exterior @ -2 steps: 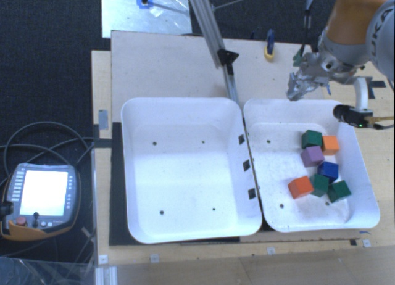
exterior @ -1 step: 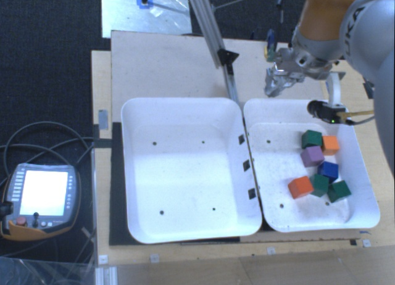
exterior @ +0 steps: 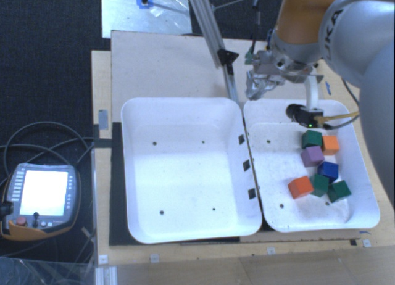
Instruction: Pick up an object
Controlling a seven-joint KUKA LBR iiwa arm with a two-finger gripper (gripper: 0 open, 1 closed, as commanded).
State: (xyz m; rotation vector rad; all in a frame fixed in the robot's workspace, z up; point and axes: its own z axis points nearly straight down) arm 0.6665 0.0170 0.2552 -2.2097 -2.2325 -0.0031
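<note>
Fixed overhead camera, slanted down on both bins (exterior: 185, 111), perhaps moderately near

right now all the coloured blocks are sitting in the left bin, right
No. The camera view shows the coloured blocks clustered in the right bin, not the left bin. The end effector hangs above the right bin's far edge.

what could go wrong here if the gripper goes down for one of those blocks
The blocks lie packed together in the right bin, several touching, so the fingers may hit neighbours or shove the cluster instead of closing on one. The gripper hangs over the bin's far left rim, away from the cluster, so a straight descent would likely miss.
</note>
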